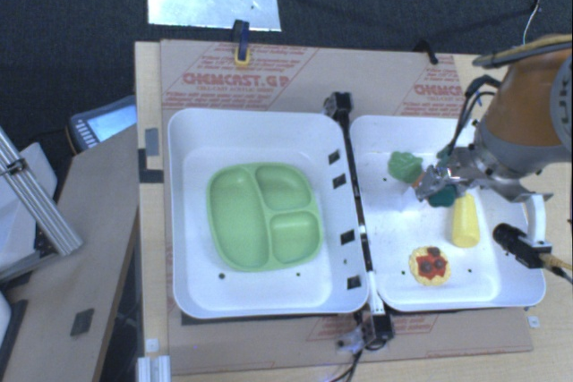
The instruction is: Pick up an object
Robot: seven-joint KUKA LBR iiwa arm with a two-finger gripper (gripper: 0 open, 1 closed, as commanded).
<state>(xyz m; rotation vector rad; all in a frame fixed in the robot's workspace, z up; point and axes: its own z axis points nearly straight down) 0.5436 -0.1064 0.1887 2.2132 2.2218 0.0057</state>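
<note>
Right now claw low in right bin betw green toy & yellow piece; grip state unclear.

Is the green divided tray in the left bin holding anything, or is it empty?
Empty. The green tray lies flat in the left bin, and all three compartments show bare green. The toy pieces, including the yellow one, lie in the right bin.

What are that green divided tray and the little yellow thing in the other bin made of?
Green tray: looks like moulded plastic, smooth and matte, with rounded compartment walls. Yellow piece: probably plastic or rubber toy food, given its even colour and soft rounded shape; too small to be sure.
</note>
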